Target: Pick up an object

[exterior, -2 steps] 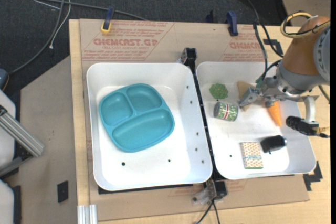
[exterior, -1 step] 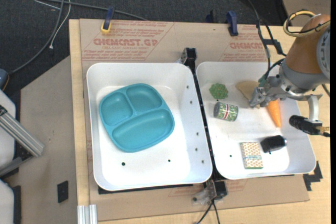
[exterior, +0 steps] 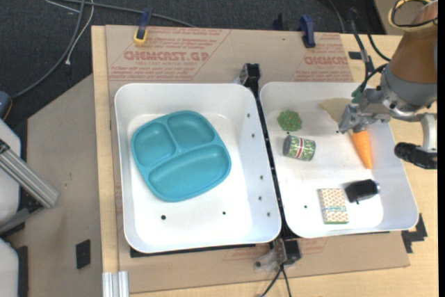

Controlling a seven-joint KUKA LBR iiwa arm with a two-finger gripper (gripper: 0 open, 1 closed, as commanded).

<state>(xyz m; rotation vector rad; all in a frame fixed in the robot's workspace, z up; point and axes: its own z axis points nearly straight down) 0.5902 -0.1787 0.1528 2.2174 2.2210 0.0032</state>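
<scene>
The grey hand (exterior: pixel 352 119) hangs low over the right white bin (exterior: pixel 306 219), touching the orange plastic carrot's (exterior: pixel 362 147) top (finger spread unclear).

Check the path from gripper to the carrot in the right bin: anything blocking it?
Nothing visible does. The gripper sits right at the top end of the carrot in the right bin. The broccoli, the can, the black object and the small box all lie off to the side.
</scene>
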